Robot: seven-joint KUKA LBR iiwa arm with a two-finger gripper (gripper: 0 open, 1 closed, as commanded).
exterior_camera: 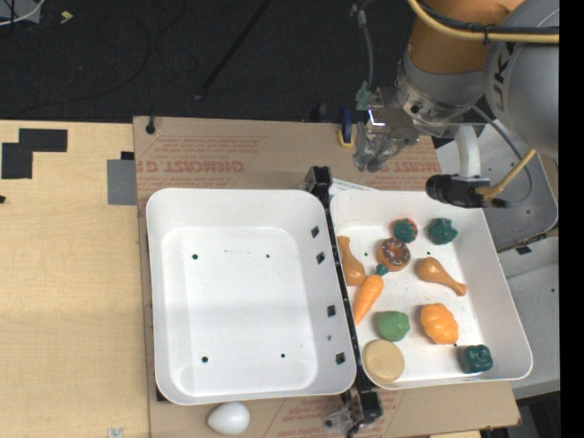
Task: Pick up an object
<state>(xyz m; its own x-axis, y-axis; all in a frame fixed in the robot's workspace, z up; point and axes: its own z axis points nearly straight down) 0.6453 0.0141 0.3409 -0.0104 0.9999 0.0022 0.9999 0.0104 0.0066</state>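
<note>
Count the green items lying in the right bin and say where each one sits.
3. One green item lies near the far right corner, one sits mid-bin beside the orange pumpkin, and one is at the near right corner. None looks hidden.

Grey arm point(534, 53) — orange band point(456, 16); yellow cable point(438, 27)
</note>
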